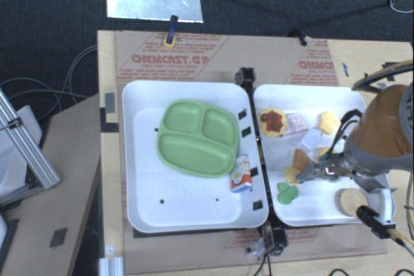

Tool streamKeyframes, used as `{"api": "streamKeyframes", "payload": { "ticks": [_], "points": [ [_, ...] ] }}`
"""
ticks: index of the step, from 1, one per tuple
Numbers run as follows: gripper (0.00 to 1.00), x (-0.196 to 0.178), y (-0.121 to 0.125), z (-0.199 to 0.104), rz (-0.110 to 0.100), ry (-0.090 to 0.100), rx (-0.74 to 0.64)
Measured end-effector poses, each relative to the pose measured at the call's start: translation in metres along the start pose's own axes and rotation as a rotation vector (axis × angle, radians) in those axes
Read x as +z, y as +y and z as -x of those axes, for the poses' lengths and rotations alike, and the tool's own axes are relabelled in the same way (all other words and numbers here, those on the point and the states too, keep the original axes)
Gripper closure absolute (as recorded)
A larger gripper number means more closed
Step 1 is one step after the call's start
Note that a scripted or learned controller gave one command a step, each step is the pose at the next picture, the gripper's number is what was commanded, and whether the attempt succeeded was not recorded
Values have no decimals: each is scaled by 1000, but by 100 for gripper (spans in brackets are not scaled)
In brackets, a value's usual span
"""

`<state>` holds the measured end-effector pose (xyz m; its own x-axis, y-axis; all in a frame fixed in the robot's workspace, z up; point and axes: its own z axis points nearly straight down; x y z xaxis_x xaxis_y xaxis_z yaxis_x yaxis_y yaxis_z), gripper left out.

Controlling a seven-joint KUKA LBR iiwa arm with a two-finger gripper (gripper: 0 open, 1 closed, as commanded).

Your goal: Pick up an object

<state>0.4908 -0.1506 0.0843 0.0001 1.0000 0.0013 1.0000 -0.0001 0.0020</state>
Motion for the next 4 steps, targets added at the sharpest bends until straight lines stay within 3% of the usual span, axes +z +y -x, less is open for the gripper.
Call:
{"api": "streamKeyframes", "payload": {
  "ticks": [1, 3, 4],
  "points": [
    [100, -11, 0, 0, 1, -2, -1],
    [100, -132, -8, 6, 3, -3, -5],
    [100, -140, -7, 6, 2, -2, -4]
  ]
}}
